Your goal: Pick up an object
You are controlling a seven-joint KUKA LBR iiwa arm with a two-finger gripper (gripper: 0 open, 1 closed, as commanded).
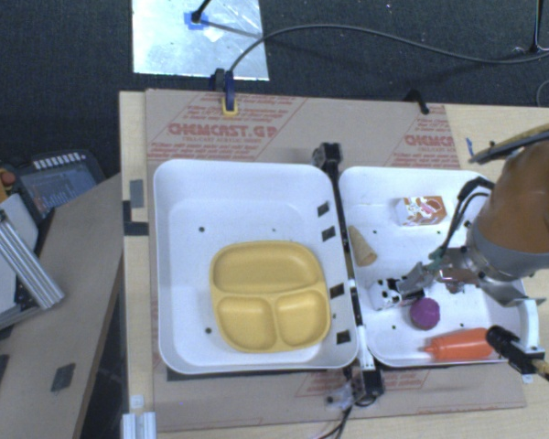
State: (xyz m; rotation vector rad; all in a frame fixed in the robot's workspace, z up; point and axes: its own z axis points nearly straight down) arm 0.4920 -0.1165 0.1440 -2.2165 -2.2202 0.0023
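My arm (522, 213) reaches in from the right over the right bin (384, 186), the orange band bulking above the wrist. The left bin (178, 245) holds a yellow divided tray (265, 295) — well apart from me, and I judge it no likely target for this pass.

In my bin lie four small things: an orange carrot-shaped toy (457, 345) along the near wall, a packet with a printed label (419, 210) toward the far wall, a purple ball (425, 313) near the middle, and a tan cone (361, 245) close to the divider.

My gripper (410, 286) sits low over the bin floor, just beside the purple ball and slightly left of it. Whether it is open or closed I cannot tell — dark parts blur against the white floor.

I judge this the approach step, nothing yet held. The next move calls for centring over the ball before descending and closing, since a round thing will likely roll off if clipped on one side.
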